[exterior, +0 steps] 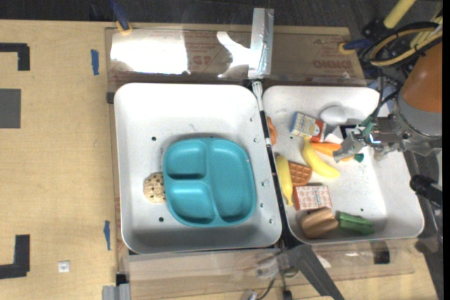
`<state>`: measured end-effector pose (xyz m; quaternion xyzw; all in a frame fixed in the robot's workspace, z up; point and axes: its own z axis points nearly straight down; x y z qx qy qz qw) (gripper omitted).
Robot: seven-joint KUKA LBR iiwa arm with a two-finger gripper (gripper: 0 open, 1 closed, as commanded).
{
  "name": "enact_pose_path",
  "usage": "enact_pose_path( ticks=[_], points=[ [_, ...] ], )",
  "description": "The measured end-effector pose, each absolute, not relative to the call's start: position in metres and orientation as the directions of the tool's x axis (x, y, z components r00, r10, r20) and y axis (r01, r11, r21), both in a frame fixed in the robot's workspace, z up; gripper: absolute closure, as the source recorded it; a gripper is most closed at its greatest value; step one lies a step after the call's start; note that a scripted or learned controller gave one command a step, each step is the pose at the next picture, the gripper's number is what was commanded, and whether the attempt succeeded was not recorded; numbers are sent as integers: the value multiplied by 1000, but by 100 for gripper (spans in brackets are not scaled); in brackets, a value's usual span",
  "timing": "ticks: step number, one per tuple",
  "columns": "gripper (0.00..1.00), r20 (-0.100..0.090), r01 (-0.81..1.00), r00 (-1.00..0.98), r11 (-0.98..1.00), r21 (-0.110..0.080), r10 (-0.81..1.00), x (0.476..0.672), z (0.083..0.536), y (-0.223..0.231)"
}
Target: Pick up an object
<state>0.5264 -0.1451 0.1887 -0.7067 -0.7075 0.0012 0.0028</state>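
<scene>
Two smooth white bins sat side by side. A teal three-part tray (209, 180) and a speckled cookie (153, 187) lay in the left bin (133, 109). The gripper (349, 149) hung in the right bin (394, 214) over a curved yellow banana (320, 164); whether it was open I could not tell.

Grey arm (422, 130) (orange band above wrist)

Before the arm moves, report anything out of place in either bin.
A cookie lies half tucked under the left edge of the teal divided tray in the left bin, apart from the other food, which sits piled in the right bin.
</scene>
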Motion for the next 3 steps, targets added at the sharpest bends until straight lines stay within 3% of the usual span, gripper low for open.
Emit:
enact_pose_path(
  ticks=[1,2,3],
  points=[
    [0,1,1000,17,-17,0,1000,563,228,-88],
    [0,1,989,149,-149,6,989,551,86,-100],
    [100,1,989,150,-150,7,989,552,94,-101]
  ],
)
